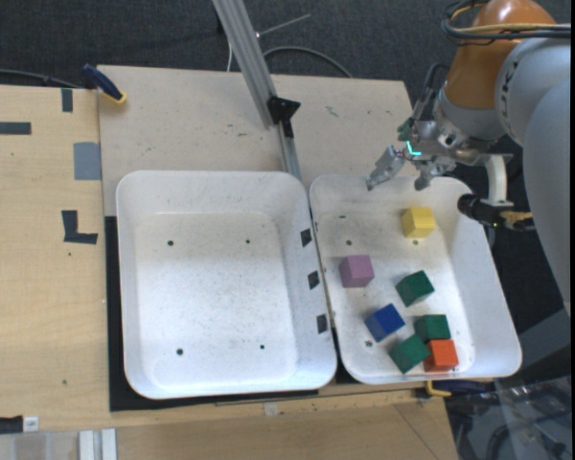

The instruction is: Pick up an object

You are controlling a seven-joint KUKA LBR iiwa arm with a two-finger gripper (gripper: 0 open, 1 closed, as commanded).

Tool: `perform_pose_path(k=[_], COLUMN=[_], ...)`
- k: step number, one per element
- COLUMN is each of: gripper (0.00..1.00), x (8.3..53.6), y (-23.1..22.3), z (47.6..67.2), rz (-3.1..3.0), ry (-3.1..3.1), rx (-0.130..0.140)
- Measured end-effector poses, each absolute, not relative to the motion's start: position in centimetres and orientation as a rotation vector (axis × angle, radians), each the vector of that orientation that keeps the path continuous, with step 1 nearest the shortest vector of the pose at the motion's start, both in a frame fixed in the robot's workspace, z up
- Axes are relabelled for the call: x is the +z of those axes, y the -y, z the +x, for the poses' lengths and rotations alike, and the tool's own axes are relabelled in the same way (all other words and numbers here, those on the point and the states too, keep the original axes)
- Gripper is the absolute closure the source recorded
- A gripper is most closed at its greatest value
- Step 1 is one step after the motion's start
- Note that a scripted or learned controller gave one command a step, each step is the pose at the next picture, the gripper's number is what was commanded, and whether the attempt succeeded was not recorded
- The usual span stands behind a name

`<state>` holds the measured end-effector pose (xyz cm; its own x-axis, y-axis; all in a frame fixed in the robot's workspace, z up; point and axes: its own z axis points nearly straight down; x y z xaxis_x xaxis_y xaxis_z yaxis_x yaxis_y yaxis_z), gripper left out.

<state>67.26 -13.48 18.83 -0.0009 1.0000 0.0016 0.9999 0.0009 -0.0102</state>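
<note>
No brand, label or writing can be read on the bench, the bins or the blocks.

The gripper (pixel 401 168) hangs over the far edge of the right bin (pixel 489 286), near its far corner. Its two fingers are spread apart with nothing between them. A small teal light shows at the wrist above the fingers, and the grey arm with its orange band (pixel 489 51) comes in from the right.

The blocks all lie in the right bin. The yellow block (pixel 418 222) sits nearest the gripper, just below and right of it, apart from the others. The purple block (pixel 356 270) lies toward the bin's left wall. A green block (pixel 415 287) sits mid-bin, and the blue block (pixel 384 321) is just below and left of it. At the near end a cluster forms: a second green block (pixel 432 328), a third green block (pixel 409 354) and the orange block (pixel 443 355), packed close together and near the near rim.

The left bin (pixel 134 257) stands beside the right one, their rims meeting in the middle. A slanted metal rail (pixel 249 51) runs down from the top to the seam between the bins, ending just left of the gripper. A blue-and-yellow clamp (pixel 104 83) lies on the far left of the bench (pixel 172 113).

Open floor in the right bin lies around the yellow block and between it and the purple one.
</note>
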Motion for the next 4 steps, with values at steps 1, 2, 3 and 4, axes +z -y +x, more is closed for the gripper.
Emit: perform_pose_path(k=[1, 2, 3, 4], gripper=[0.00, 0.00, 0.00, 1.00], x=[19.1, 12.2, 8.6, 9.4], y=[13.5, 13.2, 13.1, 13.1], z=[67.4, 67.2, 67.1, 67.1], rz=[-2.217, -2.213, -2.214, -2.212], ry=[2.221, 2.217, 2.218, 2.217], rx=[0.008, 0.013, 0.012, 0.016])
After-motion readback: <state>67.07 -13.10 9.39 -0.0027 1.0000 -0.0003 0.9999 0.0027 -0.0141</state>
